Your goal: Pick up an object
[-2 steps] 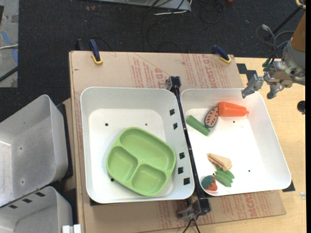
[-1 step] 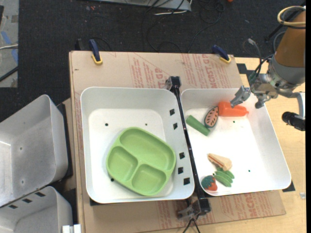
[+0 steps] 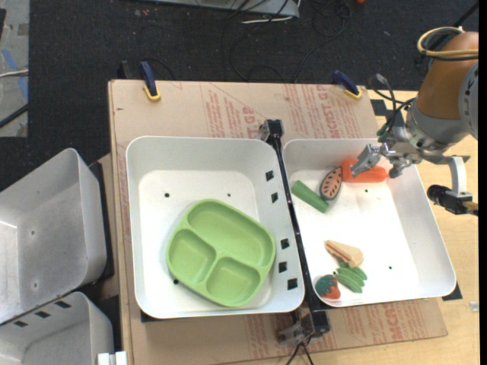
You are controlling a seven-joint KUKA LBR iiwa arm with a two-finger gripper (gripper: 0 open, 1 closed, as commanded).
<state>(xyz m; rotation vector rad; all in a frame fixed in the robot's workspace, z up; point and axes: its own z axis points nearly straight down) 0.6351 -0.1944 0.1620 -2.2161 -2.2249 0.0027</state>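
Orange toy piece [image 3: 365, 172] is the thing your gripper [image 3: 384, 157] looks set to grab, and it lies near the back wall of the right bin [image 3: 426, 226], right under the gripper. You can see the two fingers spread apart, one on each side above the orange piece, and nothing is held between them yet. Watch out, because the piece sits close to the bin's back edge. If the arm goes down a bit too far back, a finger may bump the wall and the grab will miss. The watermelon slice [image 3: 331, 182] is just beside the orange piece, maybe touching it, so a finger could land on the slice and push both toys away. The green stick [image 3: 310, 196] is near too and could get knocked. The orange piece looks flat and low, so the fingers may slide over the top and close on air. Farther to the front lie a sandwich toy [image 3: 344, 253], a green pepper-like toy [image 3: 351, 278] and a small red one [image 3: 328, 285], well apart from the gripper. The green tray [image 3: 221, 251] sits in the left bin [image 3: 152, 166], so it should be safe.
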